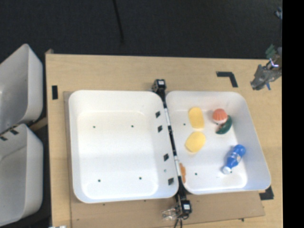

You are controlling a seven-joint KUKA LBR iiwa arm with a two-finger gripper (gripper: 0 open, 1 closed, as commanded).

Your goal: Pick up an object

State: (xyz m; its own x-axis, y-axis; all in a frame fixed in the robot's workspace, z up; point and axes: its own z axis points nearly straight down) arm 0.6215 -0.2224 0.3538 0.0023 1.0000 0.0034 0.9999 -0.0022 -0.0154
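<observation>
While no writing reads, blue bottle (234,158), two yellow pieces (195,129), right bin (254,141)

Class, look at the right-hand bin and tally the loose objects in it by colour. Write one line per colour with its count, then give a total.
Yellow: 2, the upper yellow piece and the lower yellow piece
Red with green: 1, the red and green item
Blue: 1, the blue bottle
Total: 4
</observation>
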